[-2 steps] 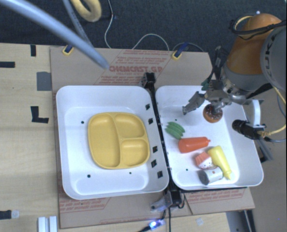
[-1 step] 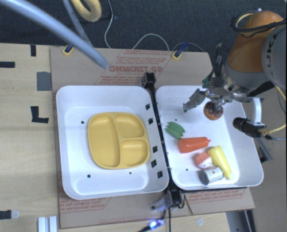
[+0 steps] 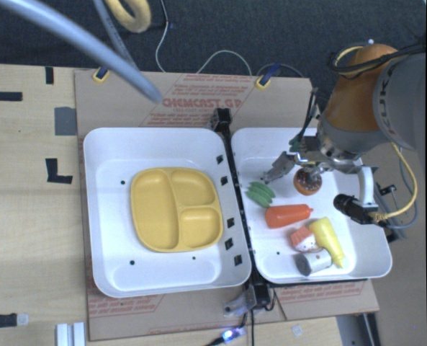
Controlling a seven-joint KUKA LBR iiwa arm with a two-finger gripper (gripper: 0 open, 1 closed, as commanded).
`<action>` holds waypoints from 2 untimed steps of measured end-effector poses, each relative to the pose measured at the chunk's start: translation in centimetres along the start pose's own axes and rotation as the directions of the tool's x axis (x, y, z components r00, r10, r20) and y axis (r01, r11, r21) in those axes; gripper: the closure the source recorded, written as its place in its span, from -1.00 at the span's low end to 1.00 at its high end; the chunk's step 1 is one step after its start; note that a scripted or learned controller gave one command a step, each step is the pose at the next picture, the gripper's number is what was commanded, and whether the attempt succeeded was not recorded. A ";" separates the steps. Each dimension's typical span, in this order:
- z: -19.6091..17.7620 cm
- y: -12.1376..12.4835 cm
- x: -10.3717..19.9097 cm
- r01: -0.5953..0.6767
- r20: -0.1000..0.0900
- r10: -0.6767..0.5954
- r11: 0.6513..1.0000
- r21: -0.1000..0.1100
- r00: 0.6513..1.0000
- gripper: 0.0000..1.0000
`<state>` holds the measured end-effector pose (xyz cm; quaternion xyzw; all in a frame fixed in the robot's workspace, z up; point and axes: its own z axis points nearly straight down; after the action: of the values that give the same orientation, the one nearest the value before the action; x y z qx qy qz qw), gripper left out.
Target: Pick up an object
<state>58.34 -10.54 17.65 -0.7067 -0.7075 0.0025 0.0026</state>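
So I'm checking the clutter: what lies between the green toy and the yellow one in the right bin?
In the camera view, the orange carrot lies between the green toy and the yellow toy.

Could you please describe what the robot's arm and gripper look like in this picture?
The arm is bulky and rounded, grey, with a glossy orange band above the wrist. Yellow and black cables loop around it, some trailing down its right side. The gripper is a small dark metallic assembly with slim grey fingers, and a black cylindrical fitting juts out beside a white bracket.

Hand (image 3: 294,170) hangs over the right bin (image 3: 371,265) (near a carrot (image 3: 289,215)).
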 end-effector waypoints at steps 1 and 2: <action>4.5 0.3 0.2 0.000 0.000 0.000 1.000 0.000 1.000 -1.00; 8.8 0.6 0.3 0.001 0.001 -0.001 1.000 -0.009 1.000 -1.00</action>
<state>58.86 -10.24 8.80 -0.7064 -0.7078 -0.0006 -0.0010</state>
